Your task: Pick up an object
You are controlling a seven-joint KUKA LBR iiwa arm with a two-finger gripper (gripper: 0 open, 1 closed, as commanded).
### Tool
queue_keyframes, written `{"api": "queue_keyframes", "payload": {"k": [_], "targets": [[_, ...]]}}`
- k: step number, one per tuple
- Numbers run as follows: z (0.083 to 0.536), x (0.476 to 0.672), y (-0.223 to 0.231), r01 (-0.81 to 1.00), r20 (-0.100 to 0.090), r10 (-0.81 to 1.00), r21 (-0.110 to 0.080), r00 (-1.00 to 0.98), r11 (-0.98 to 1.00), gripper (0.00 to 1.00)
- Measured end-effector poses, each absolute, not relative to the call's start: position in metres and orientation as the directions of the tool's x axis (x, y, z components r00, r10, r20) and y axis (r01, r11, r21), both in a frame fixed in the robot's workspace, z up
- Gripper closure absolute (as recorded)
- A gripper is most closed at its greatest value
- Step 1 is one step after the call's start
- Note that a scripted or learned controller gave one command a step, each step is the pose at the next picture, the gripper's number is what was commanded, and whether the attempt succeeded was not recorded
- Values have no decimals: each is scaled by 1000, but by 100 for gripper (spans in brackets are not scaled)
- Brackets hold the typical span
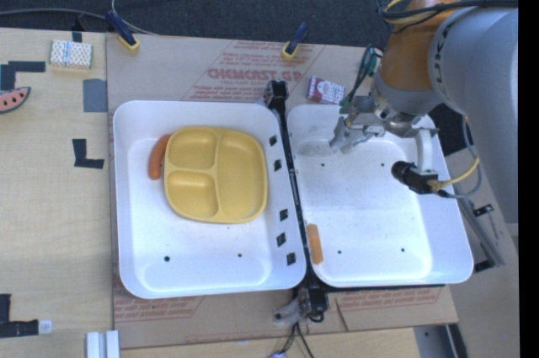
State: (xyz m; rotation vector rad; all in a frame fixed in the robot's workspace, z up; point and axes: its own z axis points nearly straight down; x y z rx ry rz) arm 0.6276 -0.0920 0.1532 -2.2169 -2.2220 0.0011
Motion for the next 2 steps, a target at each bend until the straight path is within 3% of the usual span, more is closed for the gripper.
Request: {"api": "queue_keyframes", "payload": {"k": [1,2], "targets": [[153,628,-92,1000,2,1000,-3,-2,2,0],[124,561,-96,1000,1,1000,-3,0,0,0]]}}
